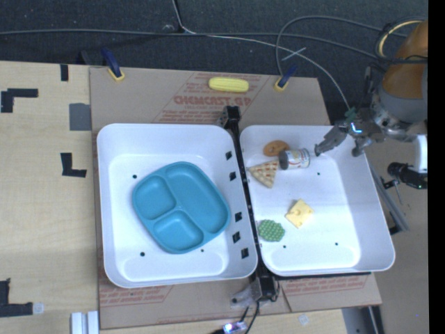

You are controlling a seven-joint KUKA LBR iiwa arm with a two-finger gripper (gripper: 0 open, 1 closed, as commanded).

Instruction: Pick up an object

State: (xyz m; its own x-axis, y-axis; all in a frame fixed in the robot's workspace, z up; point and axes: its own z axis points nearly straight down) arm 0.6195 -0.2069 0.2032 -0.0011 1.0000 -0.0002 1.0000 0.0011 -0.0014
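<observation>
Cardboard sheet (201,99) under two white bins (111,207); yellow banana (228,84) on it; jaws (344,141) open, holding nothing.

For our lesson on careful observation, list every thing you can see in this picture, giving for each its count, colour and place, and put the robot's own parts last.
shallow white plastic bins: two, white, side by side on the bench
blue three-compartment plastic tray: one, blue, in the left bin
round brown cookie: one, brown, right bin, far end
small white can lying on its side: one, white with dark end, right bin beside the cookie
tan pizza-slice wedge: one, tan, right bin by the divider
yellow cheese block: one, yellow, right bin middle
green bumpy disc: one, green, right bin near end
yellow banana-shaped piece: one, yellow, on the cardboard beyond the bins
gripper: one, grey, over the right bin's far right corner
</observation>
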